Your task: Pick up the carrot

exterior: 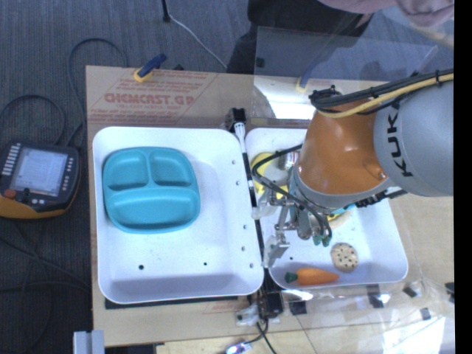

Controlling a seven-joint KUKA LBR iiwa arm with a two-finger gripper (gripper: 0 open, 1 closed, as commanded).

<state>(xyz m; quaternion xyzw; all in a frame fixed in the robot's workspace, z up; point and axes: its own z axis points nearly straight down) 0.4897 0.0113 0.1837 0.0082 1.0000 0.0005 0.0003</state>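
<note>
Carrot (318,276) lies free along the right bin's (394,260) near wall, beside a cookie (344,256). End effector (295,231) hovers above; finger state cannot be determined.

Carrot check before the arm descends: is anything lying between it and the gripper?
In the camera view, bare white bin floor separates gripper and carrot; the cookie sits aside.
</note>
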